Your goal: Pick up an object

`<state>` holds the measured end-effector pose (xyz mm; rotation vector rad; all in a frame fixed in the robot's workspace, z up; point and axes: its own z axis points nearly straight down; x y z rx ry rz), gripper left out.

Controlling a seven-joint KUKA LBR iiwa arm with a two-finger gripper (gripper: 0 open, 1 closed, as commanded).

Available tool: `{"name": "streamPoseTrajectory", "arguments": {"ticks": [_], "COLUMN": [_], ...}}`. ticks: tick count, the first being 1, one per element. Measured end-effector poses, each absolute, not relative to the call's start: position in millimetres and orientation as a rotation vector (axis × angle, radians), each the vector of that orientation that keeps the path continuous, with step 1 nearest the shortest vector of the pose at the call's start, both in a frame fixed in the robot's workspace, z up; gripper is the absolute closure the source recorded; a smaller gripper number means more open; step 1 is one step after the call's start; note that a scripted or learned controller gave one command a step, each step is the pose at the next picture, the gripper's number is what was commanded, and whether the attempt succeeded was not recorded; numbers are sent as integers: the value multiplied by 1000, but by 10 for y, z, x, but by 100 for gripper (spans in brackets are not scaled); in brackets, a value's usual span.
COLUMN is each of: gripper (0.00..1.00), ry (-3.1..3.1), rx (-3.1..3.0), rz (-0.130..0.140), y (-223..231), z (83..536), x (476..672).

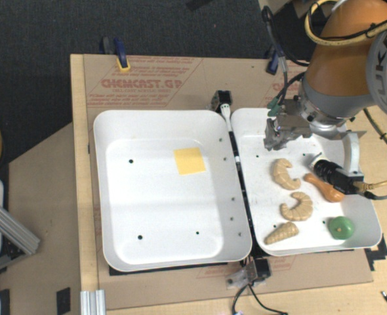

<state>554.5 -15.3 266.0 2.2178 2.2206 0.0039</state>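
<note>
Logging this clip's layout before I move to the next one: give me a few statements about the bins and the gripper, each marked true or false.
1. The yellow square lies in the left bin. True.
2. The green object lies in the left bin. False: it is in the right bin, near the view's lower right corner.
3. Three beige pastry-shaped pieces lie in the right bin. True.
4. The gripper is over the left bin. False: it is over the right bin's far part.
5. The orange item rests on the yellow square. False: it lies in the right bin.

Bright, even light; soft shadows.
</note>
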Motion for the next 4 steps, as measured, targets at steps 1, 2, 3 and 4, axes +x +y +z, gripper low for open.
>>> {"name": "streamPoseTrajectory", "arguments": {"ticks": [1, 2, 3, 4], "gripper": [100, 100, 100, 100], "ry": [2220, 2233, 2224, 2219], "rx": [2208, 2221, 2231, 2208], "rz": [16, -9, -12, 26], "y": [245, 812, 627, 898], "z": [3526, 2702, 2521, 4000], "x": [6157, 5949, 4924, 5262]}}
